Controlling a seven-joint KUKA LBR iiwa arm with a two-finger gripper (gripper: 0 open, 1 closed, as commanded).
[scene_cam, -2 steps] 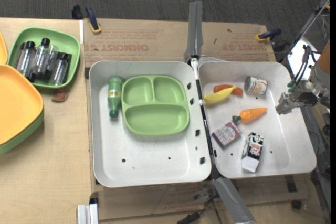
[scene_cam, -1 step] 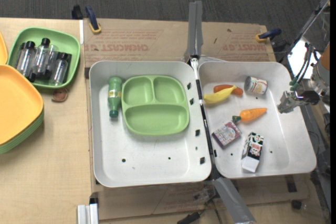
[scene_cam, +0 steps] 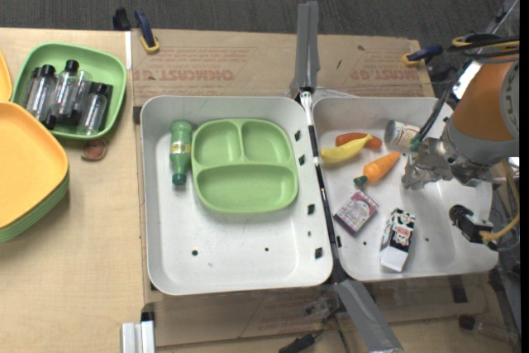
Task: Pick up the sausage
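Observation:
The sausage (scene_cam: 364, 139), a small red-orange link, lies in the right bin (scene_cam: 438, 260) near its back wall. It sits just behind a yellow banana (scene_cam: 343, 149), which covers its front edge. My gripper (scene_cam: 416, 172) hangs low over the middle of the same bin, to the right of and a little nearer than the sausage. An orange carrot (scene_cam: 380, 168) lies between the two. Nothing shows in the gripper's grasp.
A small can (scene_cam: 402, 132) lies on its side just behind the gripper. A purple packet (scene_cam: 355, 212) and a milk carton (scene_cam: 397, 238) lie nearer the front. The left bin (scene_cam: 240, 260) holds a green divided plate (scene_cam: 244, 164) and a green bottle (scene_cam: 180, 151).

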